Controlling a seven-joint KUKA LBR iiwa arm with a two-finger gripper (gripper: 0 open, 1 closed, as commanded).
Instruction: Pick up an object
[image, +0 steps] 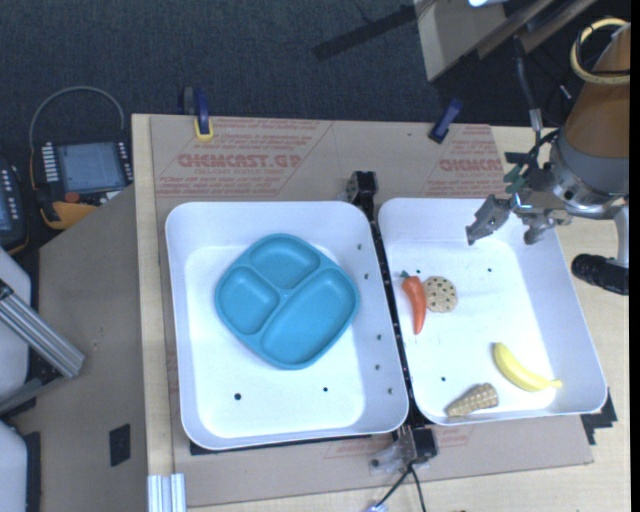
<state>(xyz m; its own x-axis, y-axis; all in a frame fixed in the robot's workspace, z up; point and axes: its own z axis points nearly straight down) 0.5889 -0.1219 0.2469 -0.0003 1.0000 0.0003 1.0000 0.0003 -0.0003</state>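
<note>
Where the grey arm with its orange band reaches in from the right, the two-finger gripper hangs over the far part of the right-hand shallow white bin, its two grey fingers spread apart with nothing between them.

Contents of the right bin, all nearer the camera than the gripper:
- Orange toy carrot with a green top, lying lengthwise well to the gripper's left, near the bin's left wall.
- Round beige speckled biscuit, touching the carrot's right side, left of and below the gripper.
- Yellow toy banana, well apart from the gripper, toward the bin's near right corner.
- Tan waffle ice-cream cone, lying on its side against the near wall, just left of the banana.

Contents of the left-hand shallow white bin, far to the gripper's left:
- Blue plastic plate with three compartments, lying flat near the middle.

Surface: both bins sit side by side on a brown cardboard sheet with red print, held at its far edge by a blue-and-yellow clamp and a blue clamp. A black clip joins the bins at the far end.

Room: dark carpet beyond the bench; a handheld control pendant with a looped cable lies far left.
</note>
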